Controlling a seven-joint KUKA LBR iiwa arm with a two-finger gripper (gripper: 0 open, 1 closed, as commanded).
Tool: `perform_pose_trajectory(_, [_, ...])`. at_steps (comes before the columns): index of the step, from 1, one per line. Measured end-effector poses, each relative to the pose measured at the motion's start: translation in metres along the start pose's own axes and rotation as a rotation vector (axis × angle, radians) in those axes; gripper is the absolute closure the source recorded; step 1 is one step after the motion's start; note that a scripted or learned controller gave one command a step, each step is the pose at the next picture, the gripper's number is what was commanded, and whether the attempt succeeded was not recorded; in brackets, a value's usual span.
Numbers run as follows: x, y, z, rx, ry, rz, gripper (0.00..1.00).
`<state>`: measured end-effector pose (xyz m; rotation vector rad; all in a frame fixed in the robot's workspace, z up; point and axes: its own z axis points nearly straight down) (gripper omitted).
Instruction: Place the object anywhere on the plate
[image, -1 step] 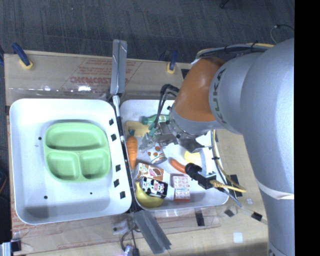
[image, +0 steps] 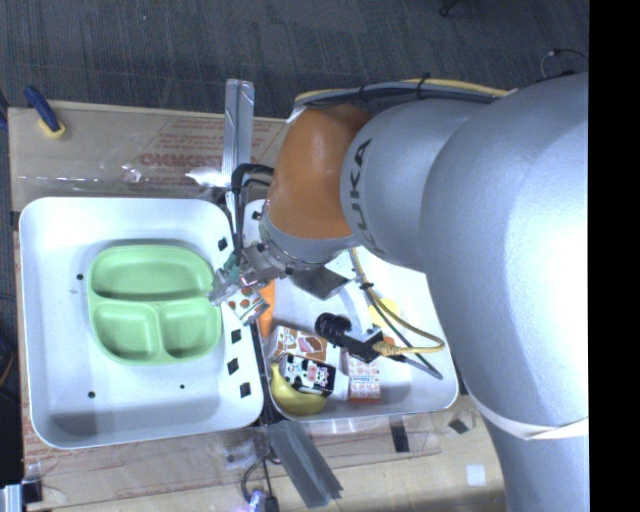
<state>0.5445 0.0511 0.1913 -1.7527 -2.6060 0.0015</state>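
Plate, green and three-sectioned, lies in the left bin, nothing on it. Gripper hangs at the plate's right edge, over the wall between bins; wrist hides the fingers, so I cannot tell whether they have anything. Small orange-and-white object shows just right of the plate, under the gripper, possibly carried. Step: transfer. Next: move left over the plate, lower, release.
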Motion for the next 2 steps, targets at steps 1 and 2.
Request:
perform_pose_trajectory(1, [0.0003, 0.0002, -0.0092, 0.002, 0.001, -0.004, 1.0])
perform_pose_trajectory(2, [0.0002, 0.0002, -0.0093, 0.002, 0.001, -0.004, 0.0])
